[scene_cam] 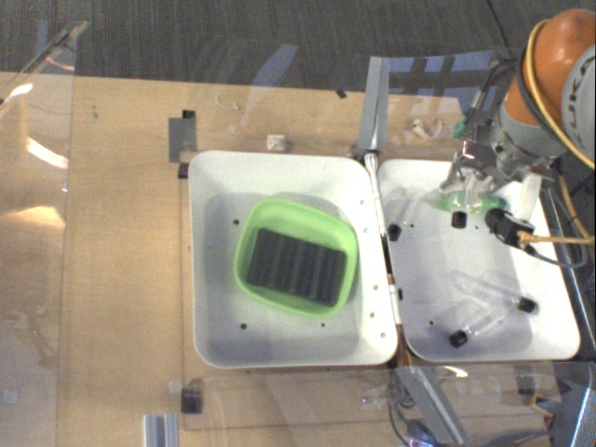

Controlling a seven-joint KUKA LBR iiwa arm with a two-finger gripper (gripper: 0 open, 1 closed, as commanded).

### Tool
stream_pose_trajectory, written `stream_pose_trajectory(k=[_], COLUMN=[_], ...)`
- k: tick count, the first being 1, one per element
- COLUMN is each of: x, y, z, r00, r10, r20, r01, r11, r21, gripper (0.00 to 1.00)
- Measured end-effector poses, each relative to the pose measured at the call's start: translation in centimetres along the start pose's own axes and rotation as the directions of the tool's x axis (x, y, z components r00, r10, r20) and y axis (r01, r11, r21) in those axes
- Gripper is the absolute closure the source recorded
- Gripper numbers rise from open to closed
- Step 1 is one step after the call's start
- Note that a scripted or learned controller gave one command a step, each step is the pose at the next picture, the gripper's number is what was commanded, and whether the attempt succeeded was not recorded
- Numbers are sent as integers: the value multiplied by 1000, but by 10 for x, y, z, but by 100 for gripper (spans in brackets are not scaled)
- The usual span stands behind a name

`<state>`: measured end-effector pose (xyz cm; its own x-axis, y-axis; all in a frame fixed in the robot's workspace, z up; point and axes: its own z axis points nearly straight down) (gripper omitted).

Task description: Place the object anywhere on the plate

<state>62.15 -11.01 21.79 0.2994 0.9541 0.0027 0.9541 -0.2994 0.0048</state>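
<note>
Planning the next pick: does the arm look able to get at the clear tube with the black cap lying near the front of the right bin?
Probably yes. The clear tube lies in the open in the right bin, nothing on top of it, and the gripper hovers over that bin's far end.

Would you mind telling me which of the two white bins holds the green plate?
The left bin holds the green plate; the right bin, where the gripper is, has clear tubes with black caps instead.
</note>
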Motion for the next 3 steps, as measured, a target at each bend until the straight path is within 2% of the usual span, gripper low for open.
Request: stream_pose_trajectory(k=[1,2,3], x=[44,143,142], y=[-48,-72,-71], z=[29,32,32], r00=[949,866,867], r10=[-314,-499,-499], r20=[1,0,0], r01=[314,499,499], r11=[949,866,867], r21=[1,-2,-2], gripper=[100,100,0])
